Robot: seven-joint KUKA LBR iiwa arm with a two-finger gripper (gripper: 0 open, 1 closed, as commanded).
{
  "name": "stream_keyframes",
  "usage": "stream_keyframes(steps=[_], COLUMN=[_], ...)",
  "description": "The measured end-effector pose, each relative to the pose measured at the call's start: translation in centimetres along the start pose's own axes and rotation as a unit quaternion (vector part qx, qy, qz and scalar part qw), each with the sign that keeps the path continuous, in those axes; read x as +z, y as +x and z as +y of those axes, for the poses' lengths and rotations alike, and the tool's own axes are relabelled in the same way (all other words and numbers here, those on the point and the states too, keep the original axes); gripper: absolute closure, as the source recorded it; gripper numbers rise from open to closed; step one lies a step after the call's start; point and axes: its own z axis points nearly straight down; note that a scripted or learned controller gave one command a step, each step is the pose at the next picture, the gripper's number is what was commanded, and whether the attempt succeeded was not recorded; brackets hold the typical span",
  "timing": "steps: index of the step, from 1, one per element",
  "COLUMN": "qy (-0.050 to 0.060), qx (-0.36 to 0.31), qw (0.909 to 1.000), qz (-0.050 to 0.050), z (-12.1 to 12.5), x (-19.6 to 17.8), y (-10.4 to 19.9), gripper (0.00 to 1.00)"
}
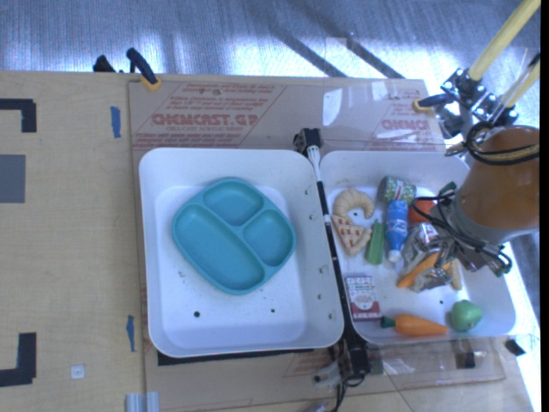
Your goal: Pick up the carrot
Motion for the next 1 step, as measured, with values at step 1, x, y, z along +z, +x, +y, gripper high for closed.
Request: stream_keyframes(steps=[1], qy=[-0.004], qx=[0.044], qw=[0.999], qz=[-0.002], z=[7.62], x=[-9.76], y=[-2.61], gripper=[1.0])
